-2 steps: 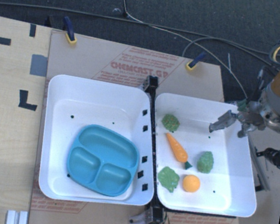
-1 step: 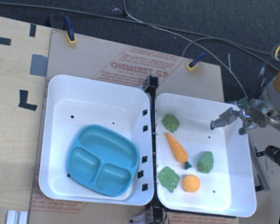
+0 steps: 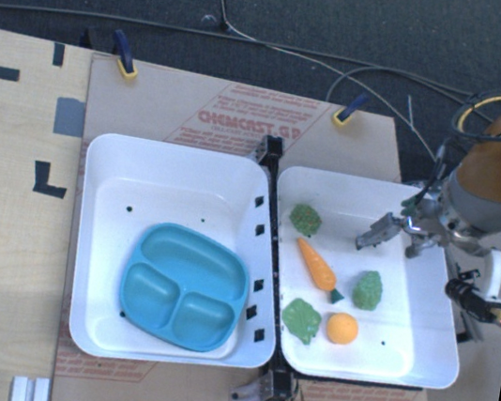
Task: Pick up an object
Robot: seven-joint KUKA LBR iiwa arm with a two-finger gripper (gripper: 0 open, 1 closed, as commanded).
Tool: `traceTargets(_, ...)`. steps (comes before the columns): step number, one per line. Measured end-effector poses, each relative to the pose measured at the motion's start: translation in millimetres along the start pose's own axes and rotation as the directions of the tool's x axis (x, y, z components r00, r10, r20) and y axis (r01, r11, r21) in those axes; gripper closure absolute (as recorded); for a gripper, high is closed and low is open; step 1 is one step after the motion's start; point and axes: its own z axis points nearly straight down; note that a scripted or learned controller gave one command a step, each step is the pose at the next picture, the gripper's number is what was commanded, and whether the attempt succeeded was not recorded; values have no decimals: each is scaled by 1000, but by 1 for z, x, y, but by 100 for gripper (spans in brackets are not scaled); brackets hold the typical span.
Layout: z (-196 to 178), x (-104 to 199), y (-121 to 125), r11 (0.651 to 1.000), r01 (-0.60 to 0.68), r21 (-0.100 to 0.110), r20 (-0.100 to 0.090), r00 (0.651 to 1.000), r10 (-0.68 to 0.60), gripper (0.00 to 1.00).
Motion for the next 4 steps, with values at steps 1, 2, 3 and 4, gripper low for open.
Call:
traceTargets(1, 61, 0, 7, 1000, 1, 0, 0, 1000, -1, 0)
traceTargets(2, 92, 0, 7, 1000, 1, -6, 3, 1000, -1, 0)
traceTargets(3, 79, 0, 8, 1000, 2, -11, 4, 1000, -2, 100)
traceTargets(4, 17, -2, 6, 1000, 1, -9, 0, 1000, -1, 100)
